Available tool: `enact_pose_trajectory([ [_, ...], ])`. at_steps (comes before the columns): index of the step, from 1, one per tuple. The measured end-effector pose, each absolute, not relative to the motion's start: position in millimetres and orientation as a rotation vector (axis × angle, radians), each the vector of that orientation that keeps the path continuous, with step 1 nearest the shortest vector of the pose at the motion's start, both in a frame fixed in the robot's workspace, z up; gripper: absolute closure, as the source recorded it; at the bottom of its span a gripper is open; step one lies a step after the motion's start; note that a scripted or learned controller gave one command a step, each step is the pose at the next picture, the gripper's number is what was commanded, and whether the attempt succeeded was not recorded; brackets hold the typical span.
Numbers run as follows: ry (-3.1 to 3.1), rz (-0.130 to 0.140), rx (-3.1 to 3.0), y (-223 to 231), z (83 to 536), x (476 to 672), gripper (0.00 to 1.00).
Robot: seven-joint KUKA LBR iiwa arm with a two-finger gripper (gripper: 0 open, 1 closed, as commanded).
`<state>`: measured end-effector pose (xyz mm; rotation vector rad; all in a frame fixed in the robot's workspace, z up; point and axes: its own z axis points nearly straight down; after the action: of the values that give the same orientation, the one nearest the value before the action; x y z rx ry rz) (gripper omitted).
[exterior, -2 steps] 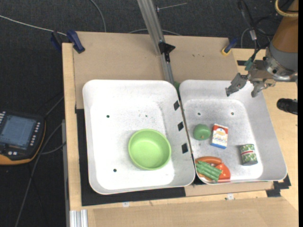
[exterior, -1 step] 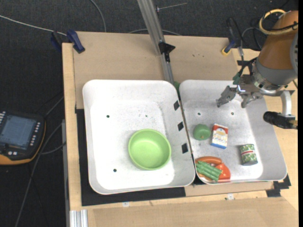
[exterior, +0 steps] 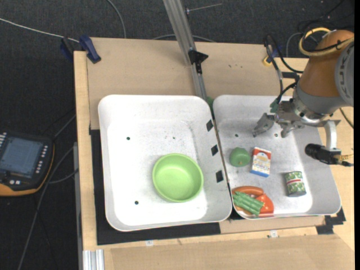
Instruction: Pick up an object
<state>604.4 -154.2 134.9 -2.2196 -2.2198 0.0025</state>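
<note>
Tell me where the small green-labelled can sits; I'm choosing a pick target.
The small green-labelled can lies in the right white bin, near its front right corner, right of the small white carton.

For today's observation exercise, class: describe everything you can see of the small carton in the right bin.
The small carton is a little box that looks like printed card, white with a red top edge, blue lower edge and a small picture on its face. It lies flat on the floor of the right bin, slightly turned. A green ball sits close at its left, perhaps touching. The hand hovers above and apart from it.
</note>
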Motion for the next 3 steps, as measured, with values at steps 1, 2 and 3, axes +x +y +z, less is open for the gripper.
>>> enact_pose_trajectory([
  [1, -2.223, -0.002, -2.222, -154, 147, 605.5, 1.00],
  [2, -2.225, -0.005, -2.224, -153, 210, 606.0, 1.00],
  [3, -2.223, -0.002, -2.222, -152, 237, 606.4, 1.00],
])
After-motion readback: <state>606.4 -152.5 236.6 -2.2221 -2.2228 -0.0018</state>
